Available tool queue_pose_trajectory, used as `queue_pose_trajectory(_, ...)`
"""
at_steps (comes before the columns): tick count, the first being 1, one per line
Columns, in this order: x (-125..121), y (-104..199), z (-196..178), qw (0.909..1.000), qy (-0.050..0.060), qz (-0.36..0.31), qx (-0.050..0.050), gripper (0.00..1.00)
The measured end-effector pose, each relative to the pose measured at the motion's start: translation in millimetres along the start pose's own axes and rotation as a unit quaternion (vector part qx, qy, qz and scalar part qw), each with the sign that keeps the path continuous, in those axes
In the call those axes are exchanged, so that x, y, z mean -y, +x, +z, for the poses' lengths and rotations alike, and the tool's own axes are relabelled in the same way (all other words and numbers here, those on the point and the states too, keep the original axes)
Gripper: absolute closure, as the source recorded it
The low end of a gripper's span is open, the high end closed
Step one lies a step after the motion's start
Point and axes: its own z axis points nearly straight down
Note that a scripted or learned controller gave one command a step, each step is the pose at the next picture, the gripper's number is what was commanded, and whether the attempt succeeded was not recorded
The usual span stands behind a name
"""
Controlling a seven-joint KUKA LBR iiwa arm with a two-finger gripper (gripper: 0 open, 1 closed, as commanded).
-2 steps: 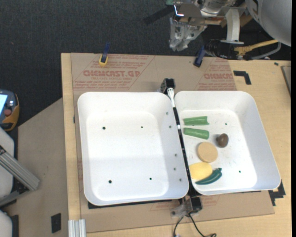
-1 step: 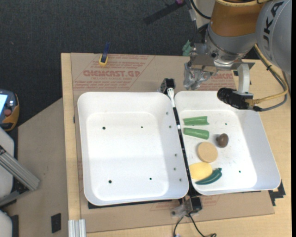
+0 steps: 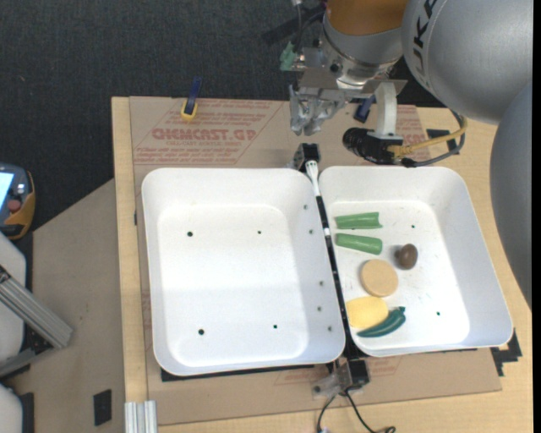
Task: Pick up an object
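A: Where's the two-finger metal gripper (image 3: 311, 121)?

B: Up top, hanging over the brown cardboard sheet (image 3: 228, 135) behind the bins, just past the far end of the seam btw them. Grey arm w/ orange band (image 3: 363, 17) comes in from the right above it.

A: Jaw state?

B: Fingers point down, look close together, narrow gap, nothing btw them.

A: Objects?

B: All in the right shallow white plastic bin (image 3: 473, 254), clustered toward its left half. Two green pod-shaped pieces near the seam: upper green pod (image 3: 357, 221) and lower green pod (image 3: 358, 243), lying roughly parallel, near each other but apart. Small dark brown round object (image 3: 407, 255) to the right of the lower pod. Tan flat round disc (image 3: 379, 277) just below, near the brown one. Yellow rounded lump (image 3: 366, 312) under the disc, touching or nearly so, can't tell which. Dark green curved pepper-like piece (image 3: 384, 323) sits against the yellow lump's lower right side.

A: Left side?

B: Left shallow white plastic bin (image 3: 169, 279) shows four small dark dots on its floor. Black strip w/ clips (image 3: 321, 228) runs along the seam. Small blue-and-yellow clamp (image 3: 191, 101) on the cardboard's far left edge.

A: Gripper vs objects?

B: Well apart, all objects rest on the bin floor.
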Motion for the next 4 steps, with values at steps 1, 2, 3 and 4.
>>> queue_pose_trajectory(1,57.4,29.7,-126.3,1.0,-0.005,0.0,-0.002,1.0)
queue_pose_trajectory(2,137.0,-27.4,-137.5,1.0,0.003,0.005,0.001,1.0)
queue_pose_trajectory(3,95.5,22.5,-144.2,1.0,0.0,0.001,0.0,1.0)
queue_pose_trajectory(4,-2.7,82.1,-100.2,1.0,-0.001,0.0,0.0,1.0)
